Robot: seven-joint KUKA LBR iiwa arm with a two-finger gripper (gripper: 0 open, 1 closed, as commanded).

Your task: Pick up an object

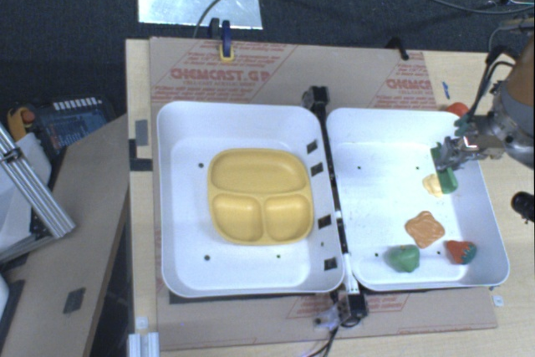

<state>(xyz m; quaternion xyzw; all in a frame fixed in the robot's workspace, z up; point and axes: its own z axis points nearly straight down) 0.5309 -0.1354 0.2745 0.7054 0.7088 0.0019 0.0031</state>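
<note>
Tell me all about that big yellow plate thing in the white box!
The yellow tray is a smooth, plastic-looking dish with rounded corners. It has three sections: one wide one along the far side and two smaller ones side by side nearer the camera. It lies flat and right way up, roughly in the middle of the left bin, resting on the bin's white floor. All three sections look bare, and the toys lie in the other bin.

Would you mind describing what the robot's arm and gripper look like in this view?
The arm is grey metal with an orange band near the frame's right edge. A thin dark cable loops along it. The gripper is a small metallic block with dark, stubby fingers; no markings are legible.
</note>
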